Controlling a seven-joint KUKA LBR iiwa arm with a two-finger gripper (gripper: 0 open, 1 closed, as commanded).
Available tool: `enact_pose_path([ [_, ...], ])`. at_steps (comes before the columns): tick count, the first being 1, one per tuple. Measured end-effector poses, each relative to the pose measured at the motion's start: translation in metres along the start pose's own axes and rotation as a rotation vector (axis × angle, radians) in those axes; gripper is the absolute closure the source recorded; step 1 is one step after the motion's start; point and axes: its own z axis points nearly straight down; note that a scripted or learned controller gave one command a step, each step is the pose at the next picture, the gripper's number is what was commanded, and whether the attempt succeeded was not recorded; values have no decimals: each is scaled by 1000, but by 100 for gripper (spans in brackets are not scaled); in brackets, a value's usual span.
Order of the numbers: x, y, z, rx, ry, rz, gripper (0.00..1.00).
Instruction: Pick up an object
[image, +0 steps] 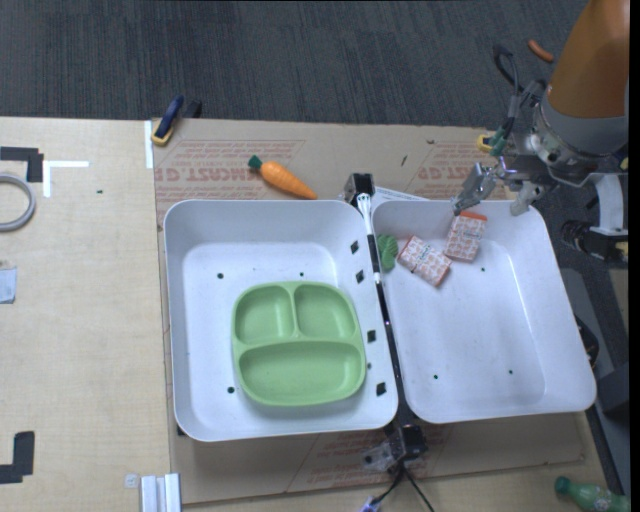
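White bins sit side by side on your bench (90, 330). Left bin (200, 400) holds a green divided plate (298, 343), three compartments, lying flat near the middle. Right bin (500, 350) has two small pink-patterned packets at its far left: one packet (424, 260) lies flat, the other packet (465, 237) is just right of it, tilted, close but you can't tell if they touch. A small green item (387, 252) sits against the right bin's left wall, beside the flat packet. Your gripper (497, 190) hangs over the far edge of the right bin, just above the tilted packet; fingers spread wide, one finger tip near the packet's top, nothing between them. Toy carrot (283, 177) lies on the cardboard beyond the left bin.
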Motion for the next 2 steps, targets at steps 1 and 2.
enact_pose_path([
  [1, 14, 2, 89, 0, 0, -204, 0],
  [2, -4, -27, 193, 0, 1, -153, 0],
])
